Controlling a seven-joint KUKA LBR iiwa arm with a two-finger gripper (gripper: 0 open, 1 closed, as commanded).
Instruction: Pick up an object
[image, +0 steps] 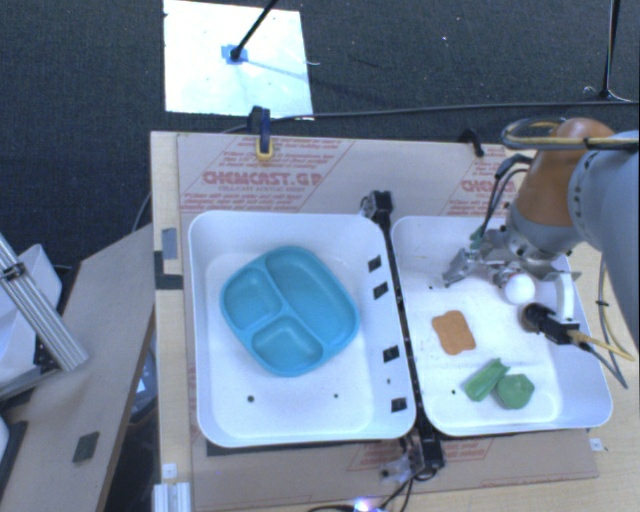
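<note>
- From my remote station I saw the claw (468, 266) low over the back of the right bin (580, 400), its metal fingers (458, 272) reaching left from under the grey wrist.
- I could not tell whether the claw was apart or together; the fingers ran into one grey shape from this angle, and I saw nothing held between them.
- The nearest thing was a small white ball (518, 288), lying on the bin floor just beside the claw, on its right, partly tucked under the wrist.
- Well apart from the claw, toward the front of the same bin, lay a flat orange piece (453, 332) and two green pieces (500, 384) touching each other.
- The left bin (300, 420) held a blue divided plate (288, 310).
- I judged the ball light, stiff and smooth, so likely to roll or squirt out; I would have closed across its widest part, centred.
- The green pieces looked soft and light, easier to pinch across the narrow side.
- The orange piece lay so flat that I judged it hard to get under.
</note>
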